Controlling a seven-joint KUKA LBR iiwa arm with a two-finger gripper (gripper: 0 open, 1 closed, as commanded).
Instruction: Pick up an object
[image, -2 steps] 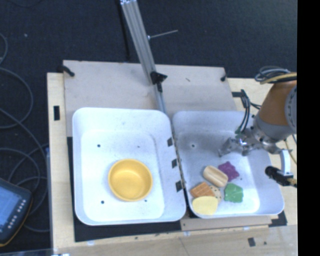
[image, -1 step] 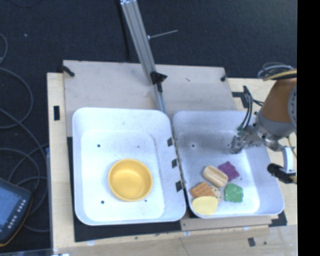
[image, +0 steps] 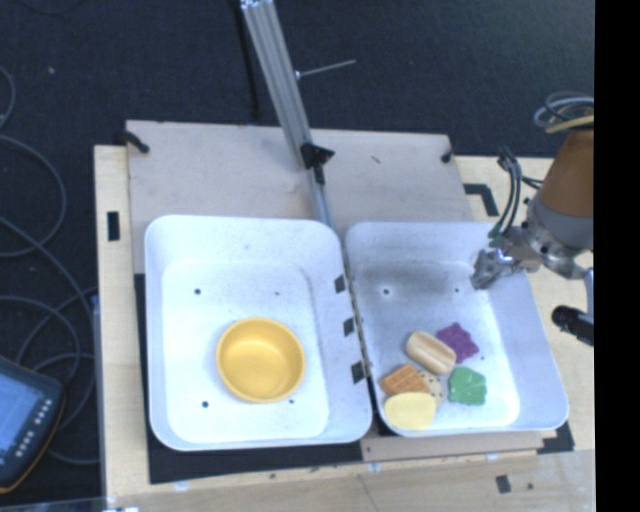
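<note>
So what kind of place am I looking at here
Likely a robotics lab test bench: two white bins side by side, toy-like items such as a yellow bowl, and a robot arm reaching in.

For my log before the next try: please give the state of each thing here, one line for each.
hand: above right bin's far right corner, holding nothing visible
yellow bowl: upright in left bin
bread roll: lying in right bin
purple piece: beside the roll
green piece: lying flat
</note>
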